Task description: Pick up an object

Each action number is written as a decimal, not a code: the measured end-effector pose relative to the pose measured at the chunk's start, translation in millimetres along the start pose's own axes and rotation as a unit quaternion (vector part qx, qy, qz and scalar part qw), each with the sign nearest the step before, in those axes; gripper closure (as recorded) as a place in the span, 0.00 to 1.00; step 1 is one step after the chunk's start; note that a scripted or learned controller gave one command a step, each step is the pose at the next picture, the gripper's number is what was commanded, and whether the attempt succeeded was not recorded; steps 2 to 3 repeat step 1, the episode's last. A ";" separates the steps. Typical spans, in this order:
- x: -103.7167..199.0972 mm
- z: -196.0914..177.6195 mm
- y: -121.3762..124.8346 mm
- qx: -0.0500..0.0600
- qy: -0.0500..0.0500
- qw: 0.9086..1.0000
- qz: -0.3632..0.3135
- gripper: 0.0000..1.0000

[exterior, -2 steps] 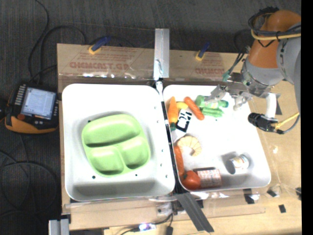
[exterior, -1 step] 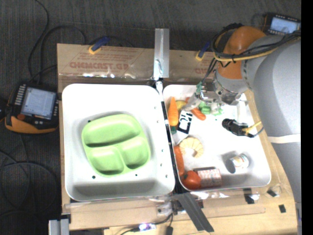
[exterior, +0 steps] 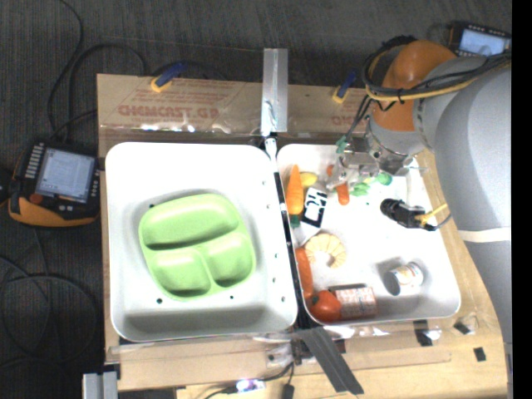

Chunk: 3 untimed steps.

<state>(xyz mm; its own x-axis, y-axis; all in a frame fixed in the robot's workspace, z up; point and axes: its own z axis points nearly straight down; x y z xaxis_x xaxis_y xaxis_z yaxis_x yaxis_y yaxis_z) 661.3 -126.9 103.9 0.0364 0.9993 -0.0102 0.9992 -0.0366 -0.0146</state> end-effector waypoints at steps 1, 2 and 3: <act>54.4 -122.4 3.8 -0.005 0.005 0.999 -0.036 1.00; 54.4 -122.4 3.8 -0.005 0.005 0.999 -0.036 1.00; 54.4 -122.4 3.8 -0.005 0.005 0.999 -0.036 1.00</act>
